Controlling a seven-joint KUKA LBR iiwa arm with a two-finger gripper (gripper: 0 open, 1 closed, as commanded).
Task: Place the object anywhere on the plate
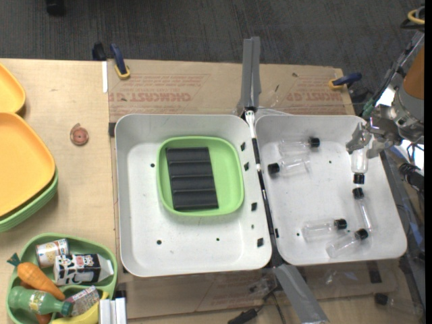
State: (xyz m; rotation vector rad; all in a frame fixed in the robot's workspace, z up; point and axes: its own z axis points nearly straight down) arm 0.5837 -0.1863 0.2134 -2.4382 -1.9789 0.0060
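A square green plate lies in the left white bin, and a black ribbed block rests in its middle. My gripper hangs over the right bin near its right wall. It is shut on a clear vial, which points down with its black cap at the bottom. The plate is well to the left of the gripper, across the wall between the bins.
Several more clear vials with black caps lie in the right bin, such as a vial at the back and a vial near the front. Yellow plates and a bowl of toy food sit left of the bins.
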